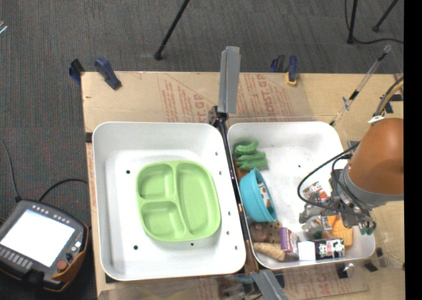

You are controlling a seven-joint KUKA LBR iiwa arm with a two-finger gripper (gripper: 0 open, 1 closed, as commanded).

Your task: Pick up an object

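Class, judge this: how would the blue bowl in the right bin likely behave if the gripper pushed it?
The blue bowl already lies tipped against the bin wall, so it would probably rock or slide. It looks like rigid, light plastic, likely smooth and slippery.

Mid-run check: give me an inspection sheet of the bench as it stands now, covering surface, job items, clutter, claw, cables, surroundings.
Surface: cardboard-topped bench bearing a left bin and a right bin side by side.
Job's things: in the right bin, a blue bowl tipped on its side against the dividing wall, green item above it, small packets and boxes along the near edge.
Clutter: green divided plate lying flat in the left bin.
Claw: claw low over the right bin's near right corner; finger state cannot be told.
Cables: black cable looping off the arm's wrist.
Surroundings: teach pendant on the carpet at left; clamps on the bench's far edge; stand legs beyond.
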